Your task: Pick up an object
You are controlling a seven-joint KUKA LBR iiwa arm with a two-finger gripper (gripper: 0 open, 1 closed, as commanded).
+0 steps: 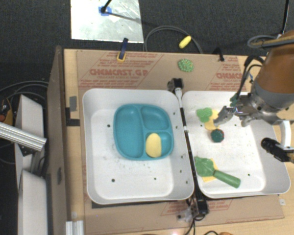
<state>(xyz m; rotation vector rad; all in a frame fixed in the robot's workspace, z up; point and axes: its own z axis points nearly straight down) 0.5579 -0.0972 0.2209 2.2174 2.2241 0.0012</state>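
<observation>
In the right bin (245, 187) lie a small dark teal ball (217, 136), a light green piece (204, 114) with a yellow bit (209, 125) beside it, and a long green vegetable toy (216, 173) with a leafy end on a yellow scrap. My gripper (224, 116) hangs low over the bin's upper middle, just right of the light green piece and above the teal ball. Its fingers look slightly apart with nothing between them. In the left bin (100, 146) a blue divided plate (142, 131) carries a yellow egg-shaped toy (154, 145).
A green dotted disc (185, 65) and a yellow peg (185, 42) rest on the cardboard behind the bins. A blue and yellow clip (122, 50) sits at the back edge. The arm's body (279, 77) looms over the right bin's far right corner.
</observation>
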